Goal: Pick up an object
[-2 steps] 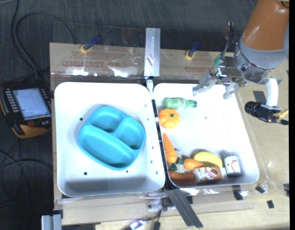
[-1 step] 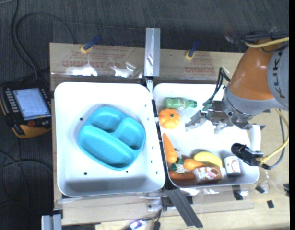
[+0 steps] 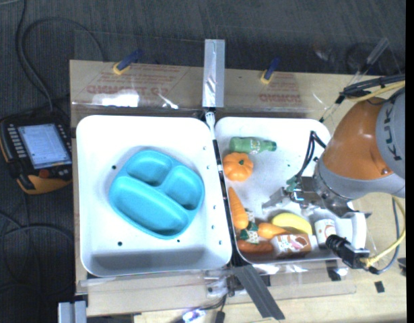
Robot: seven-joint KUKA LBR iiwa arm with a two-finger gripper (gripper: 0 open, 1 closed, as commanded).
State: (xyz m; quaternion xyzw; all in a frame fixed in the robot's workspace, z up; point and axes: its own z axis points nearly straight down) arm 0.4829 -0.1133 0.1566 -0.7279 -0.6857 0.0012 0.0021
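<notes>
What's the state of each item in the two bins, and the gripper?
blue tray: flat in the left bin, compartments face up.
green bottle: on its side, right bin, far end.
pumpkin: upright, beside the divider.
carrot: lying along the divider.
banana: lying at the near end, on the pile.
gripper: low in the right bin above the banana, holding nothing visible.

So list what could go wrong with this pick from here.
1. The banana, carrot and bottle lie packed together in the right bin's near corner, so the gripper could nudge one while closing on another.
2. These items sit close to the bin wall, which may block a finger.
3. Rounded items like the small pumpkin may slip free.
</notes>
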